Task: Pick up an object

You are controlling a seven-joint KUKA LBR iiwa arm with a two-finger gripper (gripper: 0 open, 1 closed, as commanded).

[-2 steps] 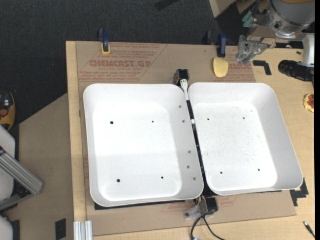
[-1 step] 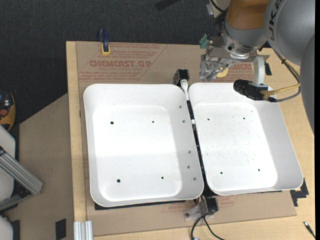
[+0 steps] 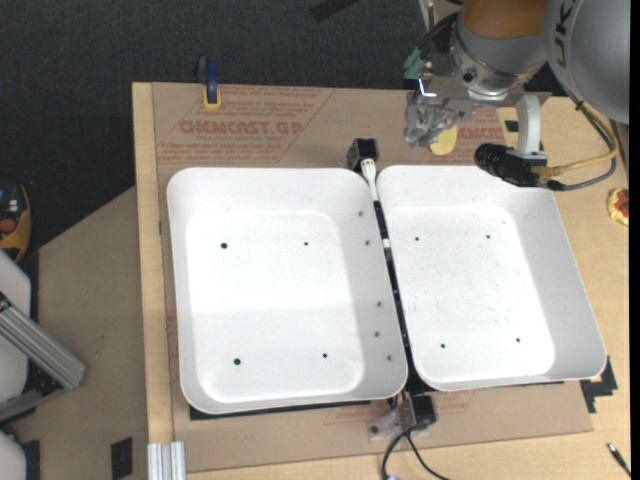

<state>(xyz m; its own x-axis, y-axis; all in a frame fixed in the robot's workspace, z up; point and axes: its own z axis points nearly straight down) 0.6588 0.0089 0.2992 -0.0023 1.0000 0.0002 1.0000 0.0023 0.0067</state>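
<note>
Arm hangs above right bin's far edge, yellow object between jaws.

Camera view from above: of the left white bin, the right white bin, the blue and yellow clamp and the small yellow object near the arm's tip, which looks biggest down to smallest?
1. Left white bin and right white bin: alike, unranked.
2. Blue and yellow clamp.
3. Small yellow object, partly hidden by the end effector, so unsure.
</note>
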